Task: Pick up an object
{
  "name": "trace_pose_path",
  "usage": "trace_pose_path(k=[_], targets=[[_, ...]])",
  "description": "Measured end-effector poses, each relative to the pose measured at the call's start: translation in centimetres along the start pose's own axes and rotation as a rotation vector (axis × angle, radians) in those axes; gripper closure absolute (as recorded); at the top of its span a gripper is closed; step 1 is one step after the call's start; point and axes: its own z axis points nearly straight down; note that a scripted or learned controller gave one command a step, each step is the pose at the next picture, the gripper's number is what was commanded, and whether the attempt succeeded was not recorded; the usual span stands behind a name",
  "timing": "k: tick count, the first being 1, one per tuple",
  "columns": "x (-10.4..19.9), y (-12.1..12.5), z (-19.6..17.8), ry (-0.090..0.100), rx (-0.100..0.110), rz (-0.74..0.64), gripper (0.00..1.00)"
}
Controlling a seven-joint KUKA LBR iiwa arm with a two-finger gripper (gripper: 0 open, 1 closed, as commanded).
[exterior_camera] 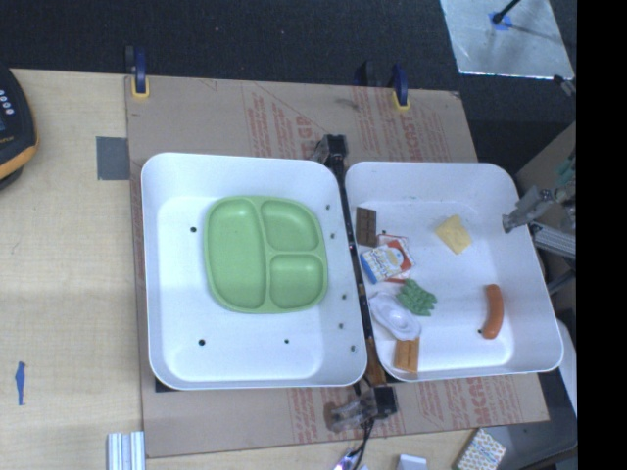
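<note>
Smooth green divided plate — curved sausage — glossy white bins

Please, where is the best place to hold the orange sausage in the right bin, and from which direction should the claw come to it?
Grip the sausage at its middle, coming straight down from above, probably with the fingers closing across its narrow width. It lies flat and alone on the floor of the right bin, long axis running near to far in the view. The bin wall stands close on its right, so that finger has less room.
</note>
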Motion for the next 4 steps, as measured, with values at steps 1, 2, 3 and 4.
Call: trace_pose_path(k=[1, 2, 3, 4], targets=[[-0.3, -3.0, 17.0, 0.005, 0.013, 0.0, 0.0], [-0.5, -2.6, 15.1, 0.0, 0.001, -0.002, 1.0], [-0.5, -2.6, 15.1, -0.001, 0.002, -0.004, 0.0], [3.2, 9.1, 7.6, -0.002, -0.017, -0.008, 0.0]])
